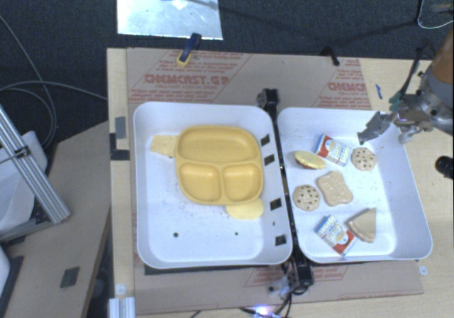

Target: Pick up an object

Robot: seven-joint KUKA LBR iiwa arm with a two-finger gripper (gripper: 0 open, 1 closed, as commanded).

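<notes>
Two shallow white bins sit side by side on a bench, seen from above at a slant. The left bin holds a yellow divided tray near its centre, with a pale yellow flat piece touching the tray at its nine o'clock and another yellow piece tucked against its five o'clock edge. The right bin holds small toy foods: a bun at ten o'clock, a red-and-white carton just beside it, a chocolate-chip cookie at one o'clock, a toast slice near the centre, a second cookie at eight o'clock, a second carton at six o'clock and a sandwich wedge at five o'clock. The gripper hangs over the right bin's two o'clock rim, just above the first cookie, grasping nothing; I cannot tell whether its claw is released or clenched.
</notes>
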